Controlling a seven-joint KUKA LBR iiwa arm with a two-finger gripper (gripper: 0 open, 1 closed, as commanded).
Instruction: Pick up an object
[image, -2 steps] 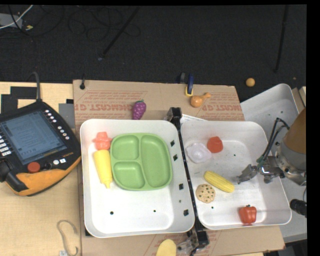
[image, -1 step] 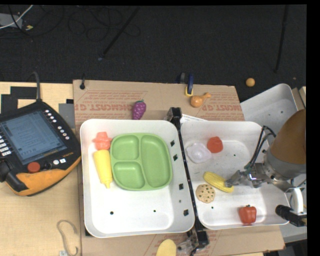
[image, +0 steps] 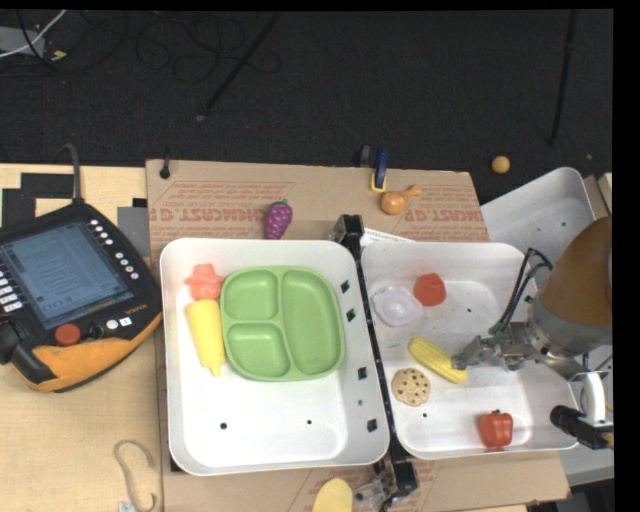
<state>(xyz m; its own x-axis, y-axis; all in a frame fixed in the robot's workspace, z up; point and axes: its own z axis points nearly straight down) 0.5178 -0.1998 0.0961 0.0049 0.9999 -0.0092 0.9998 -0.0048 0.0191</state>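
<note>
Pincer low in right bin, just beside toy banana; grip state impossible to tell (blurred); nothing lifted yet.

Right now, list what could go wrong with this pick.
The gripper sits right beside the yellow corn, which lies tilted, so it may roll or slip away rather than get caught. The cookie lies close below the corn and could get nudged.
</note>
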